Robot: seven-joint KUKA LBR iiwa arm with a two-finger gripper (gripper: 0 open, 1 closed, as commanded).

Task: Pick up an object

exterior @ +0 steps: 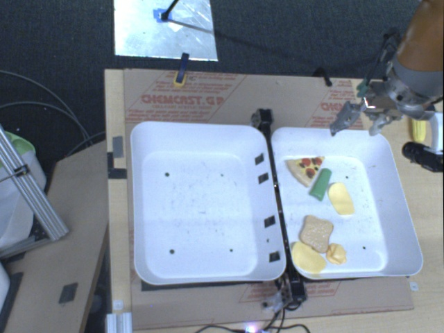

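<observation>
The right bin (388,186) holds several food toys. A pizza slice (304,169) lies near its far left, with a green cylinder (320,184) against it. A pale yellow oval piece (340,198) rests to the right of the cylinder. Nearer the front sit a brown bread slice (317,232), a flat yellow piece (307,258) and a small yellow lump (336,254). My gripper (361,121) hangs above the bin's far rim, open, its two grey fingers spread with nothing between them.
The left bin (198,200) sits beside the right one, with black clips along the shared edge (267,179). A shiny metal sheet (165,18) lies beyond the bench at the back. Aluminium framing (28,186) stands at the left.
</observation>
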